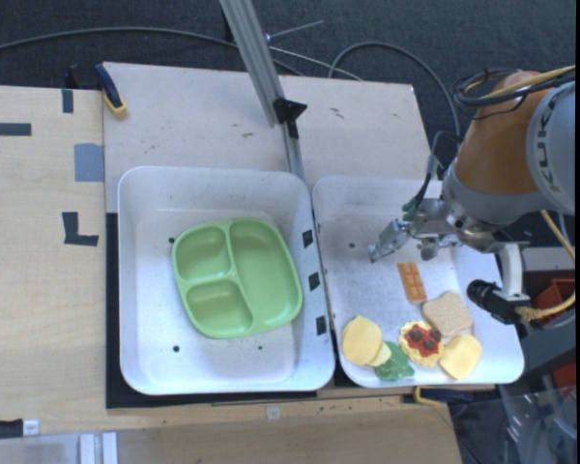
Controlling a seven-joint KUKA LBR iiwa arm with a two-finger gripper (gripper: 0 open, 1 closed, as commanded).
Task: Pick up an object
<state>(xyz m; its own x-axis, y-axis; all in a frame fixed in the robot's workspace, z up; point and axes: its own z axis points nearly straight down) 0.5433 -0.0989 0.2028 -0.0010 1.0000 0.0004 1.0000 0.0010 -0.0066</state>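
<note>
One gripper (391,245) over right bin (367,201) | fingers apart, holding nothing | orange strip (411,281) just below-right, untouched

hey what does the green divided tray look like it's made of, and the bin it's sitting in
Green divided tray: probably moulded plastic, judging by its uniform lime colour, rounded compartment walls and soft sheen. Left bin: probably also plastic, white with a duller finish, rounded corners and a raised rim; its floor carries dark specks, maybe dirt or wear. Neither can be confirmed from the look alone.
</note>
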